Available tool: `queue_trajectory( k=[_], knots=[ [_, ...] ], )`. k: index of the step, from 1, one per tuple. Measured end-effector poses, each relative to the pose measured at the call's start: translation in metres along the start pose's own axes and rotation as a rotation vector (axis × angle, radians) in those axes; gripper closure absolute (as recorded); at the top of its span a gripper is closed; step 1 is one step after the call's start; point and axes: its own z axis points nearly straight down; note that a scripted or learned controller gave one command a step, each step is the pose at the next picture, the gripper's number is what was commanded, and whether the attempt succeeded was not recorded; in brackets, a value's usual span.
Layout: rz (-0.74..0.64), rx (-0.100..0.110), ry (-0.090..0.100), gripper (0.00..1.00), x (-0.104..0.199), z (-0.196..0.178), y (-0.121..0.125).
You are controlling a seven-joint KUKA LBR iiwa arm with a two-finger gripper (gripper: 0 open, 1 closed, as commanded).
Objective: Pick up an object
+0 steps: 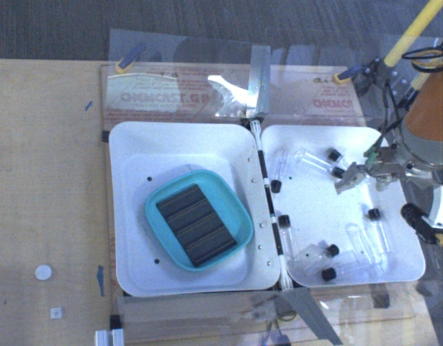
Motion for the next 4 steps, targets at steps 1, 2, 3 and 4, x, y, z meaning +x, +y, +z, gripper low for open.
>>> queue_trajectory(
  k=[1, 2, 3, 4],
  knots=[
    [-0.039, 0.0, -0.001, 0.0, -0.04, 0.051, 0.03],
    [-0.053, -0.007, 0.01, 0.0, -0.062, 0.107, 0.093],
    [-0.053, -0.007, 0.0, 1.0, -0.065, 0.097, 0.092],
    [0.014, 0.0, -0.001, 1.0, -0.022, -0.003, 0.079]
  ],
)
